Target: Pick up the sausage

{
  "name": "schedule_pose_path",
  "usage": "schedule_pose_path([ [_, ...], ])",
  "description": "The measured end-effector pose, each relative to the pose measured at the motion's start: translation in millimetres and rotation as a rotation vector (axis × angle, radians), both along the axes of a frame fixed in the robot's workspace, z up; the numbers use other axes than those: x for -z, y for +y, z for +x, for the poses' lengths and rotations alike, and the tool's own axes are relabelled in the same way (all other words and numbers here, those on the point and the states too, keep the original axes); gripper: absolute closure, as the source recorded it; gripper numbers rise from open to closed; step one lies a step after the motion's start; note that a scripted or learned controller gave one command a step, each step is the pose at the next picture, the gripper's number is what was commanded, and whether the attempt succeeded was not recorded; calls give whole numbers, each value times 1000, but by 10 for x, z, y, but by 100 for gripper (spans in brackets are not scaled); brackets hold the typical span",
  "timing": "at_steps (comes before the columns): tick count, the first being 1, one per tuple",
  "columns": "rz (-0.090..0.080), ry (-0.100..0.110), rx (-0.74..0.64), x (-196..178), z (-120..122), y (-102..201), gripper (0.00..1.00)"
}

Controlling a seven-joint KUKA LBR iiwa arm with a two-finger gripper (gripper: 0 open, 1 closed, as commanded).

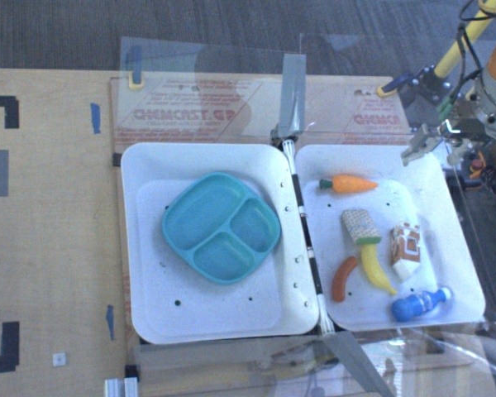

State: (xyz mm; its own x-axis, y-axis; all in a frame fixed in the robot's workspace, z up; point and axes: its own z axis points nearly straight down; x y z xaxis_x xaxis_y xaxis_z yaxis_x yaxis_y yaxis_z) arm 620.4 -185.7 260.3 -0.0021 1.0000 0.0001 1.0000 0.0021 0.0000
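The sausage (pixel 343 278) is a small red-brown curved piece lying in the right bin (pixel 463 246), near its front left corner, beside the divider between the bins. A yellow banana (pixel 377 268) lies just to its right, close but apart. My gripper (pixel 427 137) hangs above the right bin's far right corner, well away from the sausage, with nothing seen in it.
The right bin also holds an orange carrot (pixel 351 184), a patterned block (pixel 360 224) with a green band, a white and brown carton (pixel 405 251) and a blue bottle (pixel 420 304). A teal divided plate (pixel 221 226) lies in the left bin (pixel 149 296).
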Motion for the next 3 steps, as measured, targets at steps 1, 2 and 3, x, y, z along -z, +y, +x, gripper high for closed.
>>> schedule_pose_path([
  [1, -5, -17, -279, 1583, -630, 220, 0],
  [2, -3, -16, -274, 1597, -1272, 708, 0],
  [3, -1, -2, -296, 753, -678, 1294, 0],
])
